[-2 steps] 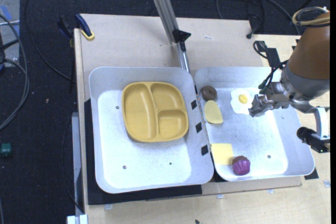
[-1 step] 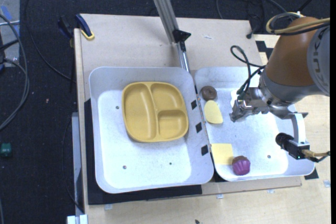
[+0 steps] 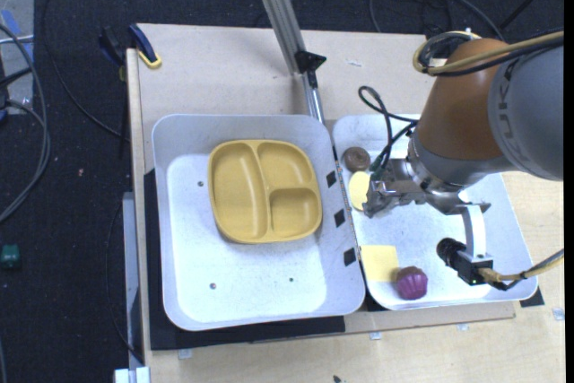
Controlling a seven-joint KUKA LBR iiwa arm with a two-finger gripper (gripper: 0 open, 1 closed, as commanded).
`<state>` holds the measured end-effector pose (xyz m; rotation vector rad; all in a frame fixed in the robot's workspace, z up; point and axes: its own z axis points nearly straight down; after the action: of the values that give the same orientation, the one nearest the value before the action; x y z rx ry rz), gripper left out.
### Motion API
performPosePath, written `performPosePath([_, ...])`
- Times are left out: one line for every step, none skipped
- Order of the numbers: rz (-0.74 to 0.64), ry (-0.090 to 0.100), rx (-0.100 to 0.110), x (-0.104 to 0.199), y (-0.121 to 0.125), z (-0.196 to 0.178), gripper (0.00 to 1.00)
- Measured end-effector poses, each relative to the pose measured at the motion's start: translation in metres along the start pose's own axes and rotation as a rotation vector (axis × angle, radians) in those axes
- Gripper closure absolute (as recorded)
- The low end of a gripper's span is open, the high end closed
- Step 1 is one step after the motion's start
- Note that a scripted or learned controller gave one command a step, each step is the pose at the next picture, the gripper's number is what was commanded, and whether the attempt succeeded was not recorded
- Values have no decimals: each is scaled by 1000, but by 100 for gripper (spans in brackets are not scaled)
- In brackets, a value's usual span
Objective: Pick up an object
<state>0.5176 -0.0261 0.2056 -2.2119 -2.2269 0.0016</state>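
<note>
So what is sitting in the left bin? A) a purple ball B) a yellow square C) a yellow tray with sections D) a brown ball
C: the yellow tray with sections lies in the left bin, while the purple ball and yellow square are in the right bin.

A yellow divided plate [image 3: 265, 191] in a white bin [image 3: 179, 282]; beside the gripper [image 3: 384, 193], a purple ball [image 3: 412, 282], yellow card [image 3: 378, 263].

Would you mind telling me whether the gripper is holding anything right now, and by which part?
It cannot be told: the gripper is low in the right bin, beside a pale yellow object.
</note>
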Motion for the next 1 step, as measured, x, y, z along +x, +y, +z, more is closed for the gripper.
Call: performPosePath([-1,0,0,57,-14,-1,100])
